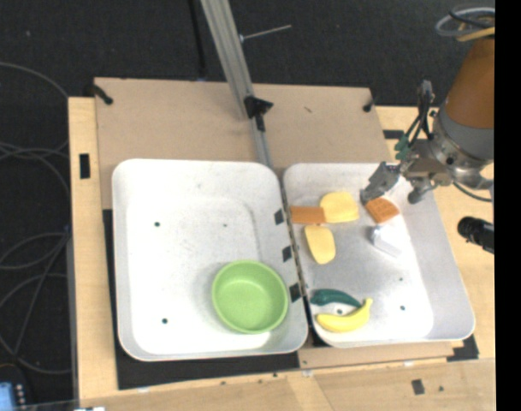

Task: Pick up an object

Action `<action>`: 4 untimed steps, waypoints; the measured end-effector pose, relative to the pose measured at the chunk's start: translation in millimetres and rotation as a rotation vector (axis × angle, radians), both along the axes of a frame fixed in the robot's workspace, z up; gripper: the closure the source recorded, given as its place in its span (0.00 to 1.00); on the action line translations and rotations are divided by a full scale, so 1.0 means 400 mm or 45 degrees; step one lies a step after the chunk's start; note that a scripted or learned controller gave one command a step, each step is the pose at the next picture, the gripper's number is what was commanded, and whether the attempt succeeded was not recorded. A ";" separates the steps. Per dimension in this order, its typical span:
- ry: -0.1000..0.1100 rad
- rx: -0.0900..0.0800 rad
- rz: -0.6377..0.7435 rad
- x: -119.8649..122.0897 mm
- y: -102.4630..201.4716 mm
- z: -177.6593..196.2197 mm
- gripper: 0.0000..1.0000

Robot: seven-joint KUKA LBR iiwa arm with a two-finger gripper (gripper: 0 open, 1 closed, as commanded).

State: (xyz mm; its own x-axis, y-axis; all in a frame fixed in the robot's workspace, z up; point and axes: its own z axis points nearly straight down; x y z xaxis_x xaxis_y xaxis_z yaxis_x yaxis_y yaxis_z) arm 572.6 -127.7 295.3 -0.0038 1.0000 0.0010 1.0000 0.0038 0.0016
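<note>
Well to the left of the claw and lower in the view, a green bowl (250, 295) sits in the left bin (157, 195), near that bin's front right corner. Moving right across the divide into the right bin (431, 306), an orange-brown block (306, 216) lies against the inner wall, left of the claw and slightly below it. Touching its right end is a yellow piece (340, 207), and just below that pair rests a yellow oval piece (321, 245). Further below and left of the claw, at the front edge, a banana (344, 317) lies against a dark teal item (331, 297). The gripper (400, 184) hangs over the upper right part of the right bin, its two fingers spread apart with nothing seen between them. An orange wedge (381, 209) lies just below the claw, beside its left finger, on the bin floor. A small pale object (385, 240) lies below that, nearer the front.
</note>
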 end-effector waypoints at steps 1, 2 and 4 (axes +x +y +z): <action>-0.001 0.000 -0.001 0.000 0.000 0.000 0.00; 0.006 -0.005 -0.007 -0.004 -0.010 -0.106 0.00; 0.002 -0.002 -0.009 0.021 0.004 -0.369 0.00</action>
